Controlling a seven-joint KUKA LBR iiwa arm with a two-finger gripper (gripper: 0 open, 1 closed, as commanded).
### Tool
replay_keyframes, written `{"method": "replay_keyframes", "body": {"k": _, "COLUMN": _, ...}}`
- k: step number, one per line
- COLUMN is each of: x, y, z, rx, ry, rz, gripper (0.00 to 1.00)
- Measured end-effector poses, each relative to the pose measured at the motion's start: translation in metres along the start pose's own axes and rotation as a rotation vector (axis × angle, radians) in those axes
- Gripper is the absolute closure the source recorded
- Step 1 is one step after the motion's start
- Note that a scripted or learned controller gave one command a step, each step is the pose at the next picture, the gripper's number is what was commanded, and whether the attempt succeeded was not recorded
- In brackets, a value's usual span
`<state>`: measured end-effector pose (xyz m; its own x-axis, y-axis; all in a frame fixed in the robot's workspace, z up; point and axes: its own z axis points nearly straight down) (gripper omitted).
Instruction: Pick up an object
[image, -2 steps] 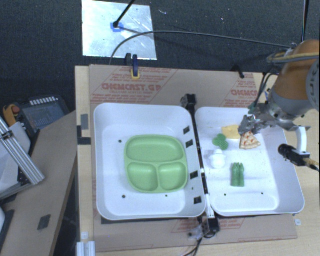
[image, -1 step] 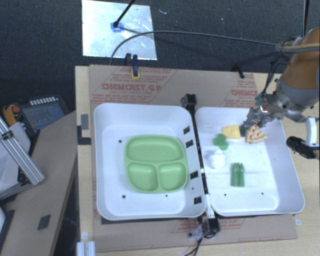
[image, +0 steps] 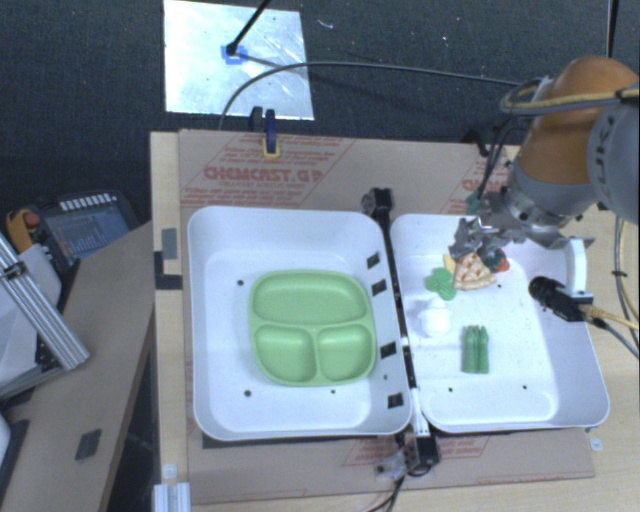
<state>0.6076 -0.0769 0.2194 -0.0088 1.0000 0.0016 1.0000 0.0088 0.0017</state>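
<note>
A: Where's the target?
B: Pizza slice toy (image: 474, 271), yellow-orange with red bits, upper part of the right bin (image: 560, 400). The gripper (image: 472, 243) is right over it; can't tell finger state.
A: Clutter?
B: Green leafy piece (image: 439, 282) touching its left side, white lump (image: 435, 321) below, green ridged block (image: 475, 350) nearer the centre. Lower half of the bin is open floor.
A: Left bin (image: 215, 300)?
B: Green divided tray (image: 310, 327).

bins (image: 300, 225): white | divided tray (image: 308, 327): pale green | toy pizza slice (image: 474, 272): yellow, dotted red | ridged block (image: 475, 350): dark green | small lump (image: 435, 321): white | leafy piece (image: 439, 281): green | arm (image: 580, 130): grey, banded orange | tabletop (image: 110, 330): tan
</note>
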Motion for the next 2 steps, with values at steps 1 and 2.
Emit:
{"method": "replay_keyframes", "body": {"k": 1, "x": 0.060, "y": -0.008, "z": -0.007, "rx": 0.000, "ry": 0.001, "rz": -0.002, "gripper": 1.00}}
{"method": "replay_keyframes", "body": {"k": 2, "x": 0.111, "y": -0.007, "z": 0.003, "rx": 0.001, "ry": 0.000, "rz": -0.001, "gripper": 1.00}}
